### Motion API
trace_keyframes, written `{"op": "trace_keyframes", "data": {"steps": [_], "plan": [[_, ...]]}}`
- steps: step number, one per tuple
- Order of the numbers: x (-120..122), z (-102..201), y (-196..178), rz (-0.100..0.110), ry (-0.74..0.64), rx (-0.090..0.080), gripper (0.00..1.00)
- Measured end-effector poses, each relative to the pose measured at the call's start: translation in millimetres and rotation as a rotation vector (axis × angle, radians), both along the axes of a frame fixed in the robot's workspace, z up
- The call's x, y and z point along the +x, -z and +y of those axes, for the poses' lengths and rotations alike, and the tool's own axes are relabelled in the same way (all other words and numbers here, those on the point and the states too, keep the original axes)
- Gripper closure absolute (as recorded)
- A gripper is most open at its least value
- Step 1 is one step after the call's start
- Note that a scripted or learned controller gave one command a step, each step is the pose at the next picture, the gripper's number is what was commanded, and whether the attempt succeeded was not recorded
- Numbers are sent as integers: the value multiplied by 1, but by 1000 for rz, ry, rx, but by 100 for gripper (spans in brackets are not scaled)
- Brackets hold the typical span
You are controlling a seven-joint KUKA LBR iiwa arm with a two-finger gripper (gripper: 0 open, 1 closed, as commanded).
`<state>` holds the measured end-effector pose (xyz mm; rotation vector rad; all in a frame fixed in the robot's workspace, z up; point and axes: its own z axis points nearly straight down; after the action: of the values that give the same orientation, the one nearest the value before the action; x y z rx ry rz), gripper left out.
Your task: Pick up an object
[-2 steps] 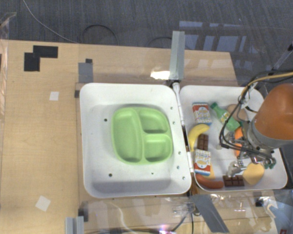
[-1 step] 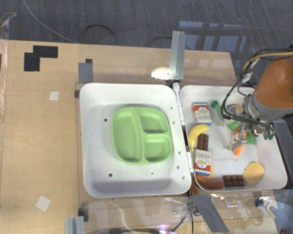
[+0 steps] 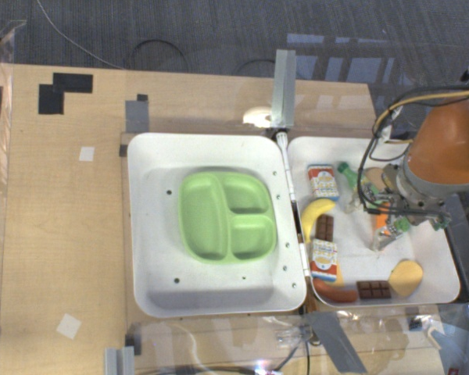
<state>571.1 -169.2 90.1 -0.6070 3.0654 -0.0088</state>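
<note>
The arm comes in from three o'clock and its gripper (image 3: 383, 237) hangs low in the right bin (image 3: 442, 283), over a small orange piece (image 3: 384, 223) that may be a toy carrot. How wide the gripper stands and whether it has hold of anything, I cannot tell; the wrist hides that.

The things to choose from all lie in that bin. At nine o'clock of the gripper sit a banana (image 3: 316, 212) and a dark chocolate bar (image 3: 324, 226), touching. At eleven o'clock is a small carton (image 3: 323, 181) with a green piece (image 3: 349, 180) just beside it. At five o'clock lies a pale yellow wedge (image 3: 406, 278), with a chocolate block (image 3: 374, 290) and a sausage (image 3: 334, 292) at seven, below a second carton (image 3: 324, 259).

These look like light, stiff plastic play food: smooth, likely slippery, not fragile. The orange piece is nearest; I judge it best taken across its narrow width. The left bin (image 3: 152, 209) holds a green tray (image 3: 207, 217).
</note>
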Motion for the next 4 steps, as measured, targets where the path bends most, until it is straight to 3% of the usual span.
{"op": "trace_keyframes", "data": {"steps": [1,2,3,4], "plan": [[-3,10,0,0,12,-1,0],[3,12,-16,-16,8,-1,100],[10,-15,-162,-3,-197,-6,100],[56,-36,-209,2,-269,-4,100]]}}
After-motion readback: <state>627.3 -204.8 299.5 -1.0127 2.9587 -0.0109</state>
